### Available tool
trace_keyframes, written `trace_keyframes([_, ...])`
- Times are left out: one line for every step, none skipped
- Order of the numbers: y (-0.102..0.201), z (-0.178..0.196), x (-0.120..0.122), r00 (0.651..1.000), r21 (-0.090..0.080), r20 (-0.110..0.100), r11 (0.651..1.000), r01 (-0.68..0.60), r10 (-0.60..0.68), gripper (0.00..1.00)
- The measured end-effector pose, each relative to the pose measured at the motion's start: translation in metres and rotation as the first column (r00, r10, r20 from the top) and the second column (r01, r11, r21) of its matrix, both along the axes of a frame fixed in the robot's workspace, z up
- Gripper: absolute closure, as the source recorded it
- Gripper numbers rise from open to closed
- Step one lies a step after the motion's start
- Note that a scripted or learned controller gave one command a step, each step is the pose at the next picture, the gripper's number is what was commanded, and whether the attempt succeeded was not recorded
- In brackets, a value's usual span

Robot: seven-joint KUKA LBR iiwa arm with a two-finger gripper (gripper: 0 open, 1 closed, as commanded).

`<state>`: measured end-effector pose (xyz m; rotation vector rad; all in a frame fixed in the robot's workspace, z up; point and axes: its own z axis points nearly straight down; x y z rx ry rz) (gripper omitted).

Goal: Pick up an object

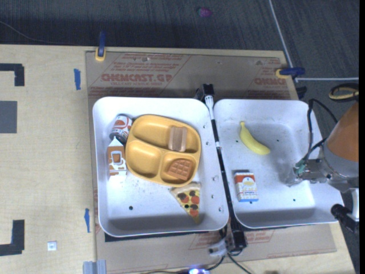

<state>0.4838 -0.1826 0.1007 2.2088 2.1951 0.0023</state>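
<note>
Nothing has been picked up yet, as far as I can see. The arm (345,138) leans in from the right edge and its hand (302,170) sits low over the right side of the right bin (296,213), with bare white floor under it. Whether it is spread or pressed together I cannot tell from here; it is small and tangled with cables. Nothing shows in its grip, so the whole job is left: settle on a thing, close on it, lift it clear.

The nearest candidates lie in that same bin. A banana (252,140) lies to the far left of the hand, well apart from it, yellow and curved, lying flat with its tip pointing to the far side. A small box (246,187) lies nearer, left of the hand, flat on its back, white and orange with a blue strip at its near end. I would guess the box gives flatter sides to grip, while the banana could roll.

The left bin (102,210) is busier: a yellow tray (149,153) with compartments, bearing a brown block (177,137) and a waffle-like piece (180,168); a can (120,128) and a carton (116,158) just beside its left edge; a pizza slice (190,200) near its right corner. Both bins rest on a brown board (137,73) on the counter (45,170).
</note>
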Motion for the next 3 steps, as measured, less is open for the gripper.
trace_keyframes([0.000, 0.000, 0.000, 1.000, 0.000, 0.000, 1.000, 0.000, 0.000, 0.00])
trace_keyframes([0.000, 0.010, 0.001, 1.000, -0.002, 0.003, 1.000, 0.000, 0.000, 1.00])
trace_keyframes([0.000, 0.010, 0.001, 1.000, -0.002, 0.003, 1.000, 0.000, 0.000, 0.00])
